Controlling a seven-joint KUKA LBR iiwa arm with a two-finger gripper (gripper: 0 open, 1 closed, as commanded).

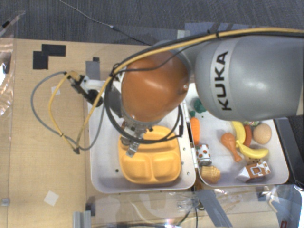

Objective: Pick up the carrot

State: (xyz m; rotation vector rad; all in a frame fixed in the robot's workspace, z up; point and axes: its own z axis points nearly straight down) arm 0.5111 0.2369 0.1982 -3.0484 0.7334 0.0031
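Your carrot (194, 129) lies in the right bin (280, 177), tight against that bin's left wall, just right of the divide between the two bins. Its long axis runs up and down the frame, leaf end toward the top, where it passes under the grey arm (247, 75).

The hand (134, 141) hangs below the orange wrist, left of centre in the frame, over the left bin (102, 175) and just above the upper edge of the yellow divided tray (152, 163). From this angle you cannot tell whether the hand is open or closed; the wrist and cables cover it, and nothing can be seen held in it.

So the carrot sits to the right of the hand, across the bin divide, at about the same height in the frame. In my judgement the coming move is a sideways shift to the right, then a descent with the grip set across the carrot's narrow width. Watch the bin wall beside it and the spotted can (204, 154) just below its lower end.
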